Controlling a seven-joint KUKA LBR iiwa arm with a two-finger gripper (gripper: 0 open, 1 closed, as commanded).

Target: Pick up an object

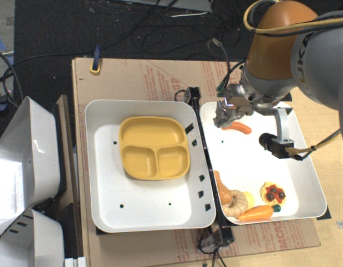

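As we scan from the left, we first meet the left bin [99, 166], which holds a yellow divided plate [155, 147] with three compartments, lying flat toward the bin's upper middle. Between the two bins runs a dark divider [202, 149]. Past it we come to the right bin [255, 166]. Along its lower edge we see a cluster of toy foods: an orange squash-shaped piece [221, 189] near the divider, a pale curled shrimp-like piece [236, 202] touching it, an orange carrot [256, 212] lying flat just below, and a small tart with red and dark toppings [273, 193] to the right of these. Near the bin's upper left corner we find the gripper [225, 118], pointing down over the bin floor. A small orange-red sausage-shaped piece [238, 128] lies just beside the fingertips, on their lower right; we cannot tell whether it touches them, and we cannot tell how far the gripper is spread. Above and to the right we see the arm [283, 43] with its orange band
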